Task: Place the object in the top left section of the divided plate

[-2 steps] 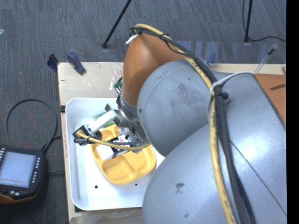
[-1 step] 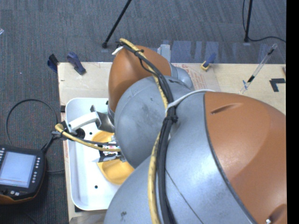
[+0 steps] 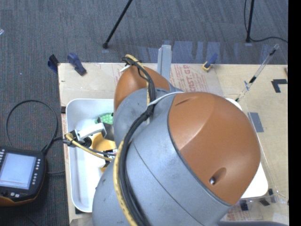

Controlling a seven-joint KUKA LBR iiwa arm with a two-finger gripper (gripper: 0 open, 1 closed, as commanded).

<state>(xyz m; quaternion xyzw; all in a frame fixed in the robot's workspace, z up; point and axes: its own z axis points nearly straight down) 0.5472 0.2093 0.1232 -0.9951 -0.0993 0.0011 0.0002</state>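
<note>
From here the grey-and-orange arm point(image 3: 188, 159) blocks the shallow white left bin point(image 3: 77, 173); I cannot tell the tool's state, so I descend slowly.

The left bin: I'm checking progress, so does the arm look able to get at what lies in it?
Probably yes: the arm already stretches over the left bin, above the green and yellow items, though its bulk hides the rest.

Grey carpet point(image 3: 56, 18) is covering the floor; two dark stand legs point(image 3: 121, 18) are resting on it, and a pendant point(image 3: 19, 173) is lying beside the surface point(image 3: 84, 81).
</note>
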